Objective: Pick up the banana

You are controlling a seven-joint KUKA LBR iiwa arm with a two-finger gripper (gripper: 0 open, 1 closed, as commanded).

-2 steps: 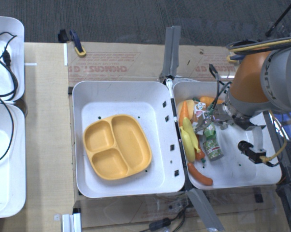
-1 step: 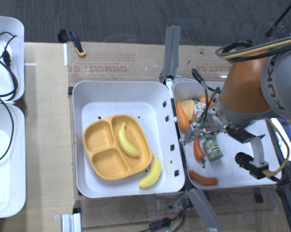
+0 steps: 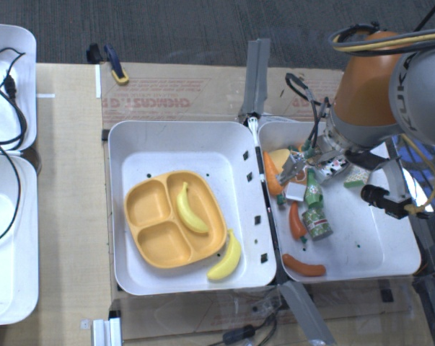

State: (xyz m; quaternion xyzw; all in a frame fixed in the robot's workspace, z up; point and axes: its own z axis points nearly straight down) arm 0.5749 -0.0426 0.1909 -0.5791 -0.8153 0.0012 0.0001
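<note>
A yellow banana (image 3: 190, 209) lies in the upper right compartment of the orange divided plate (image 3: 148, 204) in the left bin (image 3: 130, 146). A second banana (image 3: 226, 258) rests on the bin floor against the plate's lower right edge. My gripper (image 3: 295, 167) is low over the upper left part of the right bin (image 3: 390, 254), among the toy foods there and well to the right of both bananas. Nothing yellow shows at its tip.
The right bin holds a green bottle (image 3: 315, 207), two red sausages (image 3: 304, 267) (image 3: 296, 220), an orange piece (image 3: 273, 176) and a yellow wedge (image 3: 280, 156). A raised divider (image 3: 264, 215) separates the bins. Cables (image 3: 304, 92) trail from the wrist.
</note>
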